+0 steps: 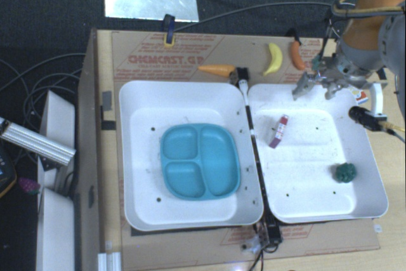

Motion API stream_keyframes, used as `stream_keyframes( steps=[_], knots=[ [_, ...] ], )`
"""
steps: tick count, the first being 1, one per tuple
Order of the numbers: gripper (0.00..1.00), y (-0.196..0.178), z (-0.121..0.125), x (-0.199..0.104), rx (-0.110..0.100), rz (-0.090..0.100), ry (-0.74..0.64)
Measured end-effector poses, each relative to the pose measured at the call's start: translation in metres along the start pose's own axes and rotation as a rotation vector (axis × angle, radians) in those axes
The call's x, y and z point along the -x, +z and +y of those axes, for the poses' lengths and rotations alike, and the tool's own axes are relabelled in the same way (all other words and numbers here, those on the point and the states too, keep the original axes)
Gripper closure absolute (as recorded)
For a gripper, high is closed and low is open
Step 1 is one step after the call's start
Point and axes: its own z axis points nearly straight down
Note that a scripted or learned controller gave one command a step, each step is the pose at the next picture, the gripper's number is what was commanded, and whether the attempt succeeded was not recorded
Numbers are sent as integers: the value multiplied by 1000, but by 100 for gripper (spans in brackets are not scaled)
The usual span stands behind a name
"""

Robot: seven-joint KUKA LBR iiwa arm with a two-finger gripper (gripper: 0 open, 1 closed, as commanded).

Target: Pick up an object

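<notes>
Looking across from the left, I judge the pick not yet made: nothing sits between the fingers. The left bin holds a blue divided plate, lying well to the left of the centre divider where the bins meet. Right of that divider, the right bin holds a small red-and-white tube close by and a dark green lump far over, either one a candidate. The gripper hovers above that bin's back rim, fingers apart, holding nothing.
</notes>
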Motion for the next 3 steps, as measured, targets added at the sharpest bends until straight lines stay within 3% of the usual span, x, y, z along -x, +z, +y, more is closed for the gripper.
stream_keyframes(
  steps=[1, 2, 3],
  knots=[
    [0, 79, -18, -25, 1, 0, 1],
    [0, 92, -26, -49, 3, -1, 0],
    [100, 81, -25, -49, 6, -1, 0]
  ],
)
